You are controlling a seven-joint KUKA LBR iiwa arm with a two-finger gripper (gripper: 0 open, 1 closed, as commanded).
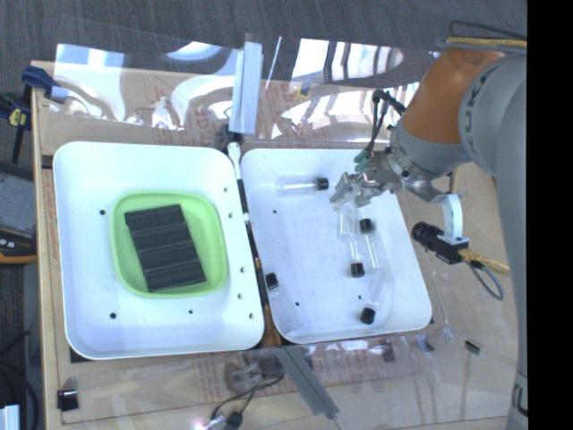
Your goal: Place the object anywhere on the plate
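The gripper (351, 191) hovers near the right bin's (295, 321) far edge, above clear vials (362, 245). Whether it grips anything cannot be told. Left of that bin, the green plate (211, 231) bears a dark block (164, 246).

Claw (351, 192) above right bin (295, 321), among vials (300, 184).

1. Two shallow white bins sit side by side on the worktop (466, 365), the left bin (76, 240) touching the right bin (295, 321) along their inner edges.
2. A green square plate (208, 218) lies in the middle of the left bin, with a dark ribbed rectangular block (164, 246) on it.
3. In the right bin, several clear plastic vials with black caps lie scattered: one (300, 184) near the far edge, the others (365, 258) in the right half.
4. The end effector (356, 189) hangs over the right bin's far right part.
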